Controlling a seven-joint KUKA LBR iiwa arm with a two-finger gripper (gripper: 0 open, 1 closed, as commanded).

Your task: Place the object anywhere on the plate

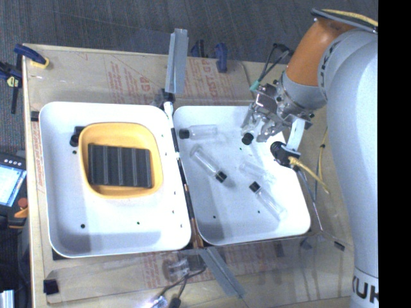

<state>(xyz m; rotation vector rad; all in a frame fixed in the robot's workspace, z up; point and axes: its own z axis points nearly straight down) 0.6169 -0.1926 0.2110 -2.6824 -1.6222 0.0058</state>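
Observation:
A yellow plate (119,133) lies in the left white bin (58,217), and a dark grey ridged block (120,165) rests on its middle. Several clear tubes with black caps lie in the right white bin (225,226): one near the back left corner (200,132), one towards the middle (209,163), and one near the front right (266,199). My gripper (255,133) hangs over the back right part of the right bin, far from the plate. A small black piece (246,138) shows at its tip; what it is cannot be made out.
The arm's grey body (350,140) covers the bench's right side. A metal divider (176,59) stands behind the gap between the bins. Blue clamps (220,55) sit on the bench's back edge. Cables (308,172) trail by the right bin's right wall.

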